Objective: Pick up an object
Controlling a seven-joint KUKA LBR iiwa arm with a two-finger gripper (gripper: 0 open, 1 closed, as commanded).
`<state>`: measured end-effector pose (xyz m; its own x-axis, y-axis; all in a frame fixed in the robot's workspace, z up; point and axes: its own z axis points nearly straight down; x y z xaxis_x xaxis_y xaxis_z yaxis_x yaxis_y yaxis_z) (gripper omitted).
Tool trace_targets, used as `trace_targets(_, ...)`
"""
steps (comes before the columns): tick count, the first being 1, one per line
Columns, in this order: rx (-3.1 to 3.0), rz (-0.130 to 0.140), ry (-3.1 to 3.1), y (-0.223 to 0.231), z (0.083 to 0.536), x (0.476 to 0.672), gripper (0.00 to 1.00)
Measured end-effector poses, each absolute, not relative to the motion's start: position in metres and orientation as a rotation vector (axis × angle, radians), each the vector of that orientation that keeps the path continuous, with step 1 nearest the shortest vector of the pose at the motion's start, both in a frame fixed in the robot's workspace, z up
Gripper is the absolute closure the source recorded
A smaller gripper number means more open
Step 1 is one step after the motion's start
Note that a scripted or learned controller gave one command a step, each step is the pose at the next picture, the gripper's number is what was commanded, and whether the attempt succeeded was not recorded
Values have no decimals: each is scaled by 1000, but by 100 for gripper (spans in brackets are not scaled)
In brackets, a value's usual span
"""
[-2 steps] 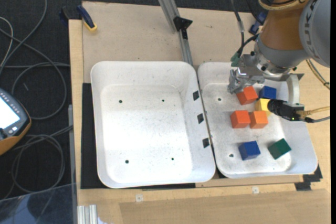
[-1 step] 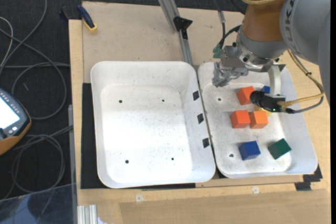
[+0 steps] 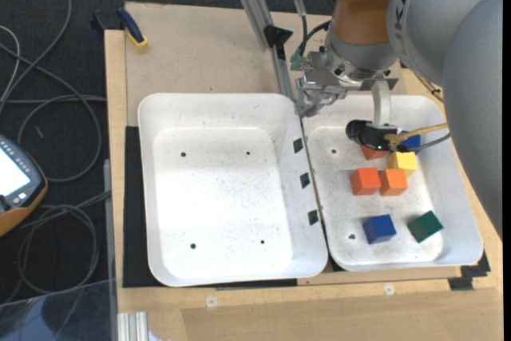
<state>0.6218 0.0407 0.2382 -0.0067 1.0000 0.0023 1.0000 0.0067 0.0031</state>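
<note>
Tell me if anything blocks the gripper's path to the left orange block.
Nothing visible does. The gripper is above the right bin's far left corner, and only bare white floor lies between it and the left orange block.

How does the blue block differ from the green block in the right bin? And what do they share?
Colour: the blue block is bright blue, the green block dark green. Pose: the blue block sits roughly square to the bin, the green block is turned diagonally. Both are small cubes lying apart near the right bin's front edge.
</note>
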Motion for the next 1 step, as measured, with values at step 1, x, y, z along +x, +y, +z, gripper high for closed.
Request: trace_targets(1, 2214, 5, 2228, 85, 244, 634, 100)
